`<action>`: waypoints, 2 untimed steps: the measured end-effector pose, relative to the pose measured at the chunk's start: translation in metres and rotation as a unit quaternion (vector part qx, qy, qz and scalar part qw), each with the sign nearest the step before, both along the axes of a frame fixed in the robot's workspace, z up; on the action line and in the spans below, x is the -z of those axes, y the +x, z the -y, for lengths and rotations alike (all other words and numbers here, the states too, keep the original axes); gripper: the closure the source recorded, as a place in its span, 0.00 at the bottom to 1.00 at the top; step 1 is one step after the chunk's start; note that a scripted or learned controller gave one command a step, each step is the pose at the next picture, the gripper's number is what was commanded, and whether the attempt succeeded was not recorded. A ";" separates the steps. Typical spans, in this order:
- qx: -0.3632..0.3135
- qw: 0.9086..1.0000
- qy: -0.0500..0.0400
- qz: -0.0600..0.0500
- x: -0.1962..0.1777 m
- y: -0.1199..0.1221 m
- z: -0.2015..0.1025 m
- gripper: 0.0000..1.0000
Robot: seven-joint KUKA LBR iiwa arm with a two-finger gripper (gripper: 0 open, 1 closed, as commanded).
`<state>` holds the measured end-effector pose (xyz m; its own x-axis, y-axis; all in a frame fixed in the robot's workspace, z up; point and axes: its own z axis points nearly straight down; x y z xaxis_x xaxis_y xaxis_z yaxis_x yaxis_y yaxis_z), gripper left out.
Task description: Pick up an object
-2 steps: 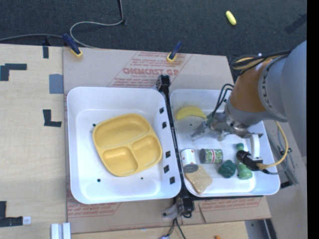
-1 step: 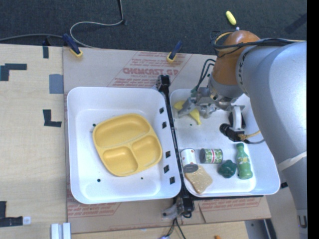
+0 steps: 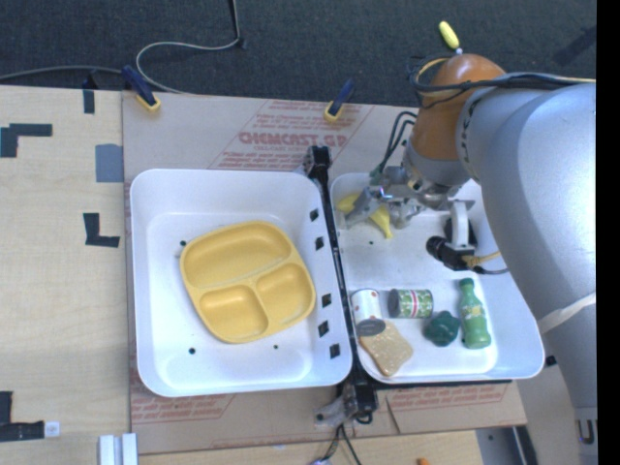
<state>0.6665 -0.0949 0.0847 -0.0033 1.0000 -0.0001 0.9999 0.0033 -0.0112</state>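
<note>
Tool down over the yellow piece in the far left corner of the right bin

The tool (image 3: 387,201) sits low in the right bin (image 3: 513,352), at its far left corner beside the divider, and a yellow banana-like object (image 3: 378,223) lies touching or just under its tip, on the near-left side of it. Whether the tool is released or clenched on that piece I cannot tell; the wrist and cables hide the tip. The yellow piece's long axis seems to run from far left to near right, so a grasp would likely need to close across that line. The other candidates lie well apart, toward the near edge: a small can (image 3: 366,308), a green-labelled can (image 3: 412,303), a green bottle (image 3: 473,313), a dark green lump (image 3: 442,328) and a bread slice (image 3: 386,350). The left bin (image 3: 160,347) carries a yellow divided tray (image 3: 247,279).
</note>
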 end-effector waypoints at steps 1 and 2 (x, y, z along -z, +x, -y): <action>-0.001 1.000 0.000 -0.007 -0.007 -0.003 0.000 1.00; 0.000 1.000 0.001 0.006 -0.100 -0.028 -0.082 1.00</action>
